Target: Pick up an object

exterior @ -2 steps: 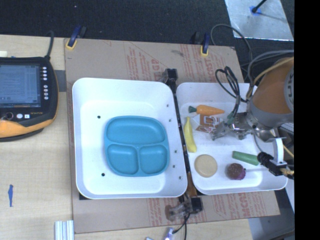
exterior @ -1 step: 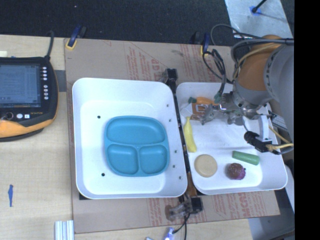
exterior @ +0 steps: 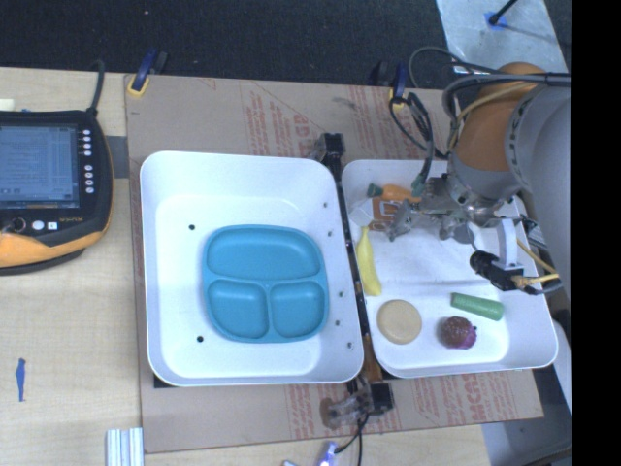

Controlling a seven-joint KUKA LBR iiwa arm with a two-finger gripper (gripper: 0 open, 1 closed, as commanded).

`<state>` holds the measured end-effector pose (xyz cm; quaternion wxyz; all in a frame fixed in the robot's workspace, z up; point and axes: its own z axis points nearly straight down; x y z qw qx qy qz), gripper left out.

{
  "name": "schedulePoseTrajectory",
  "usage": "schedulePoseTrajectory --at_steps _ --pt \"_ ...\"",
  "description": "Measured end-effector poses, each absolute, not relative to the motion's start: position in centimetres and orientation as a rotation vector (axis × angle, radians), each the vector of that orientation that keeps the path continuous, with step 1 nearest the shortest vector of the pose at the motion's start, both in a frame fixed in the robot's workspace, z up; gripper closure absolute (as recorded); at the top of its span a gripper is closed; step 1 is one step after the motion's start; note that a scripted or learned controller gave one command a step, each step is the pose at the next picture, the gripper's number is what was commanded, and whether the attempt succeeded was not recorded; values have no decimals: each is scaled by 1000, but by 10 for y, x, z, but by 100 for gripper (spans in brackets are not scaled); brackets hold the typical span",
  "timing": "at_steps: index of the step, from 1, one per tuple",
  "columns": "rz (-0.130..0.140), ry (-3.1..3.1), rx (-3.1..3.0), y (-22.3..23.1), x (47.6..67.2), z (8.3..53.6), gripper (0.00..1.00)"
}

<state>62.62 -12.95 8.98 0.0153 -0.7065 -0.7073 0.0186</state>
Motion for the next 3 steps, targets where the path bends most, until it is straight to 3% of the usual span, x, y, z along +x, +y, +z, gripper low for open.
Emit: schedulePoseTrajectory --at_steps 3 --pt "90 -2189 -2189 -112 642 90 0"
